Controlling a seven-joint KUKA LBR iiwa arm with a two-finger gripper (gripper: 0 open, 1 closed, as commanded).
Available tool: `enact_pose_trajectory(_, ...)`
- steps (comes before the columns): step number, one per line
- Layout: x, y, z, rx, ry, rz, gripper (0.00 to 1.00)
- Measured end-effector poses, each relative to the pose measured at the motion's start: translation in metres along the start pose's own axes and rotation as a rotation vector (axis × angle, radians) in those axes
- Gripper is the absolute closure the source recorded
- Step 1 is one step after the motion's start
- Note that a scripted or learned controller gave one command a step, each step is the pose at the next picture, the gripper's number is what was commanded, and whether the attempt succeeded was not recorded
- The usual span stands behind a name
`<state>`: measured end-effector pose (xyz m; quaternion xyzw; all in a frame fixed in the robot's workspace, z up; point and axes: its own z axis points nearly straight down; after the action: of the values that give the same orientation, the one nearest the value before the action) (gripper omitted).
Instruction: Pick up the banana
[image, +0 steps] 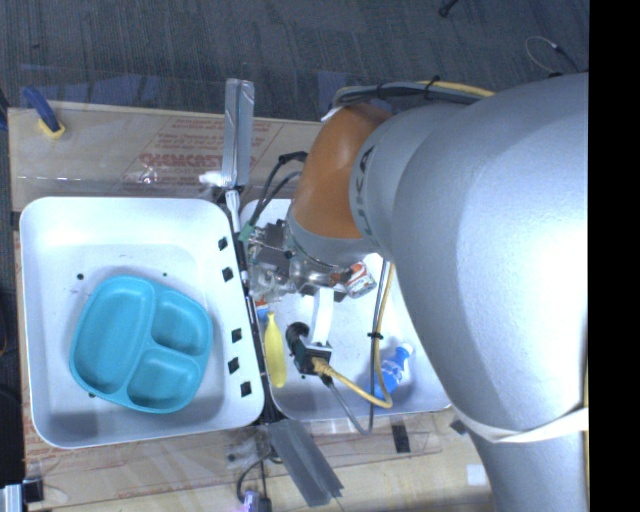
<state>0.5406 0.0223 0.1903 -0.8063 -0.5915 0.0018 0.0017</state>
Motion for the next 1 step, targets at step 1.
enact_pose_trajectory(1,-0.0461,-0.0039,0.0002,0.003,0.000,0.096,0.00)
